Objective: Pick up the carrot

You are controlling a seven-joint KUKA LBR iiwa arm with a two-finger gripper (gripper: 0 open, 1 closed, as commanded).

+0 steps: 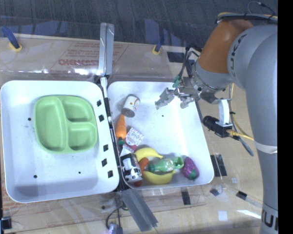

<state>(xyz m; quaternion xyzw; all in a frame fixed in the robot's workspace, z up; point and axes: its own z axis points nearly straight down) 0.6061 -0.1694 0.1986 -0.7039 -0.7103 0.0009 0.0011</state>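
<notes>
From the overhead camera view, I am watching the gripper (175, 100) hanging over the upper part of the right bin (195, 130), its fingers spread apart with nothing between them. I am reading that as a ready stance: open and high, so it can drop onto a target without knocking anything.

The carrot (120, 126) is lying against the right bin's left wall, roughly upright in the view, orange with a darker tip toward the bottom. It is sitting well apart from the gripper, down and to the left of it. Just above the carrot a small can (130, 105) is tipped on its side, and just beside it to the right a crinkled packet (135, 136) is resting. Below the carrot, along the right bin's lower edge, a banana (154, 177), a green bottle (164, 165) and a purple grape bunch (189, 167) are crowding together.

The left bin (19, 145) is holding a green divided plate (66, 123).

I judge the wall will be hampering the grasp, leaving one finger little room.
</notes>
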